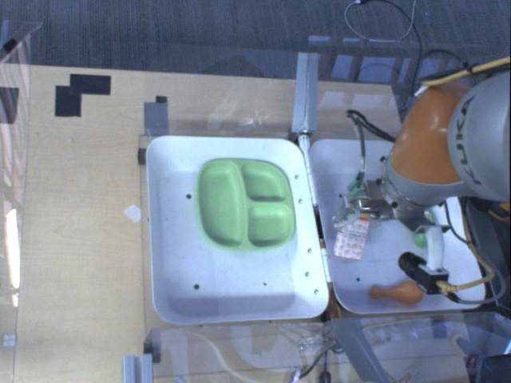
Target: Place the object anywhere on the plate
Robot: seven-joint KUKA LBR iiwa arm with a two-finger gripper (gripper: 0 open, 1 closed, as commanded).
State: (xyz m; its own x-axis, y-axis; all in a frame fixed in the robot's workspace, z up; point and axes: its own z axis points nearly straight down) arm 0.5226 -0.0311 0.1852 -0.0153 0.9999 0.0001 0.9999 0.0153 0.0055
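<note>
A: Arm [447, 146] sits over right bin [335, 294]; gripper [361, 206] buried under wrist, jaw state unreadable. Patterned packet [351, 238] just below it.

B: Confirm the pinch, lift clear of the divider, release over green plate [243, 202], left bin [172, 294].

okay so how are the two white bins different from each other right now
The left bin holds a green plate with three compartments, lying flat near its middle; the right bin holds small loose things: a patterned packet and a brown pear-shaped object. The arm reaches over the right bin, not the left bin. Both are shallow, white, with rounded corners, side by side.
</note>
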